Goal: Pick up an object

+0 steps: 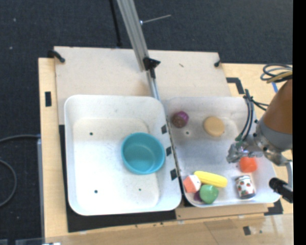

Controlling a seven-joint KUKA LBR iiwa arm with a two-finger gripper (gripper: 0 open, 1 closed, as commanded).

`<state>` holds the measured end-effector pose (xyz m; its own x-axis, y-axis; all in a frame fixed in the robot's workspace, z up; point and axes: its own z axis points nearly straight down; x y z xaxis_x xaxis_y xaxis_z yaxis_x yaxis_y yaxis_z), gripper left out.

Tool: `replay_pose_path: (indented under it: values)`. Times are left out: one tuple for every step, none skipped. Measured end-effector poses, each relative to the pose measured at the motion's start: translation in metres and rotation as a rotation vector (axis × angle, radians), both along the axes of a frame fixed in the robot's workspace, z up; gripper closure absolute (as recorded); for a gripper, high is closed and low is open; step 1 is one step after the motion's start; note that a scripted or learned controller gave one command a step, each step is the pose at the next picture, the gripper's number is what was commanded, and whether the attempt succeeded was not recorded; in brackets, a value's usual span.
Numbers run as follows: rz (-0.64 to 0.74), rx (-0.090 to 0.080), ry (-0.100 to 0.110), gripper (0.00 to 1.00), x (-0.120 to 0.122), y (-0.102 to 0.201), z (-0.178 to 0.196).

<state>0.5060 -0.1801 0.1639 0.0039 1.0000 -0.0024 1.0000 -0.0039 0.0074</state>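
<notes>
Right bin holds a yellow banana, green fruit and patterned can. Gripper hovers beside a small orange object; grip state undeterminable.

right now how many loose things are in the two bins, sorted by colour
blue bowl: 1
purple ball: 1
tan round piece: 1
orange piece: 1
yellow piece: 1
green piece: 1
pink and white block: 1
red and white can: 1
total: 8

Teal bowl, yellow banana
</notes>
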Motion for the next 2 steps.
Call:
replay_pose_path:
  values:
    - [0.009,0.0,-0.001,1.0,0.005,0.009,0.051]
    - [0.009,0.0,-0.001,1.0,0.003,0.016,0.1]
